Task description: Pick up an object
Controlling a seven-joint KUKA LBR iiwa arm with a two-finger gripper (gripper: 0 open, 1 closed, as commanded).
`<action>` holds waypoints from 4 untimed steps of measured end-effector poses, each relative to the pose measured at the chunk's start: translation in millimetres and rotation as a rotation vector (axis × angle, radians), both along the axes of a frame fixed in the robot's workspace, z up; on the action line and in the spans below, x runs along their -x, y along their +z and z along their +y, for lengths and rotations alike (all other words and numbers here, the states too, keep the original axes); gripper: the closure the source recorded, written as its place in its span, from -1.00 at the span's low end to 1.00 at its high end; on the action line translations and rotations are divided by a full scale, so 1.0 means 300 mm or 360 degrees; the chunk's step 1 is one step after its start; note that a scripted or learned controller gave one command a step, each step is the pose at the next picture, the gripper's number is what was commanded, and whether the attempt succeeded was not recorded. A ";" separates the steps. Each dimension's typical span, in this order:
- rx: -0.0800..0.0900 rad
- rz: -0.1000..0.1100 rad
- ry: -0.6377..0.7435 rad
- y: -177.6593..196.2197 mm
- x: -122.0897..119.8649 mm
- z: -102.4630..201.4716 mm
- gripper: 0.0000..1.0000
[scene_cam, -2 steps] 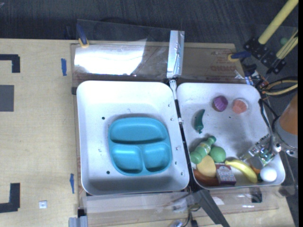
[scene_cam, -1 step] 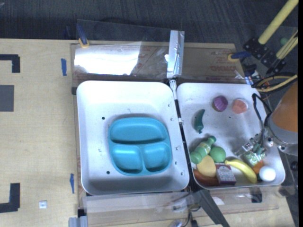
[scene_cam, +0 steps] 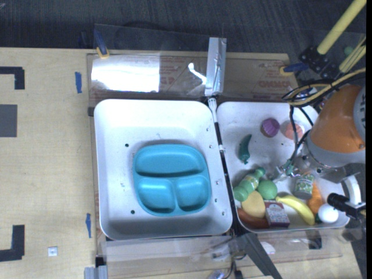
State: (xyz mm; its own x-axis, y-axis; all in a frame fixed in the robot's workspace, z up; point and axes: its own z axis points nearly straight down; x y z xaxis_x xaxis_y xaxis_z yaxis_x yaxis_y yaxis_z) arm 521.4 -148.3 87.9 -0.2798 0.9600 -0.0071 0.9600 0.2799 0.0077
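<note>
i see the arm [scene_cam: 337, 127] reaching in from the right over the right bin [scene_cam: 232, 118], its orange band sitting above the bin's right side. the jaws [scene_cam: 292, 168] hang low near the middle of that bin, just above the heap of toy food; i cannot tell whether they are spread or pressed together, and i see nothing clearly between them. the objects crowd the near side of the right bin: a banana [scene_cam: 297, 208], a green round fruit [scene_cam: 267, 189], a yellow piece [scene_cam: 253, 203], a small red box [scene_cam: 277, 213] and a white egg [scene_cam: 328, 214]. a dark green pepper [scene_cam: 244, 149] and a purple piece [scene_cam: 269, 127] lie further back. the left bin [scene_cam: 110, 156] holds a blue divided tray [scene_cam: 171, 178]. both bins rest on the desk [scene_cam: 40, 173].
</note>
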 end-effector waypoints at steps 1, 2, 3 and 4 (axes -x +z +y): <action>-0.0002 0.0002 -0.0001 -0.003 0.001 0.001 -1.00; 0.0001 0.0008 0.0499 -0.003 -0.080 -0.001 -1.00; -0.0011 0.0023 -0.0146 0.015 -0.021 0.036 -1.00; -0.0008 0.0017 -0.0206 0.065 -0.263 -0.029 -1.00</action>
